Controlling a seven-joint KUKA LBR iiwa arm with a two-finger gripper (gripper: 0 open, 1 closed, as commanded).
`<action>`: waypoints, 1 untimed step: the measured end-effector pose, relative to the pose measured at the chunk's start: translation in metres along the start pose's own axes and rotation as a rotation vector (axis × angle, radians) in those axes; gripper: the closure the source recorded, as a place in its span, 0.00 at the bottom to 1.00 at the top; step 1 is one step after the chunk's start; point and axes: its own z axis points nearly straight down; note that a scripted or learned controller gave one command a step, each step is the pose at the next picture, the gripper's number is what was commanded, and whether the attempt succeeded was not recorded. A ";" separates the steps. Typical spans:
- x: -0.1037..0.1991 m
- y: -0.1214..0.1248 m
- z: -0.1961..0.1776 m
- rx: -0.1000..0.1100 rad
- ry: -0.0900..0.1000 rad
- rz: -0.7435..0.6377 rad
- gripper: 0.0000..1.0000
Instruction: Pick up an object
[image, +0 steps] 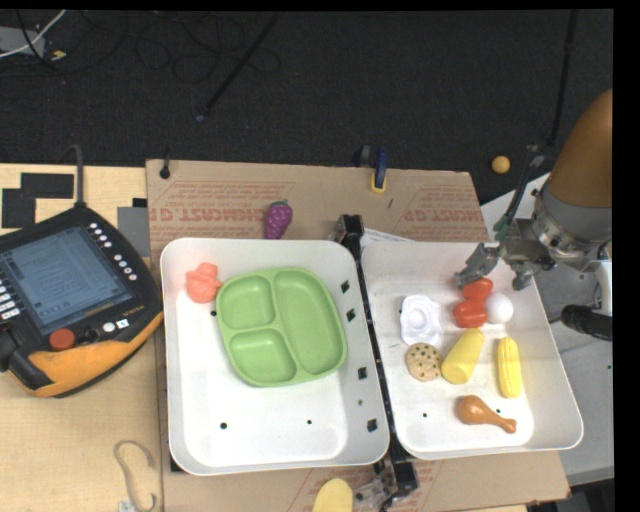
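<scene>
My hand (497, 262) hovers just above the glossy red plastic pepper (472, 303) in the shallow white right bin (560, 420); I cannot tell how it is set. A round white ball (499, 309) touches the pepper.

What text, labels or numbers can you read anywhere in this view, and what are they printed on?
Red print on the cardboard sheet behind the bins, twice, left and right: appears mirrored or upside down, too blurred to read reliably.
Screen of the teach pendant left of the bins: rows of text, too small to read.
Pendant buttons: no legible markings.
Bins, green tray and toy foods: no text visible.
</scene>
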 end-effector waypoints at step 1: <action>0.000 0.002 -0.007 -0.012 -0.002 -0.002 0.00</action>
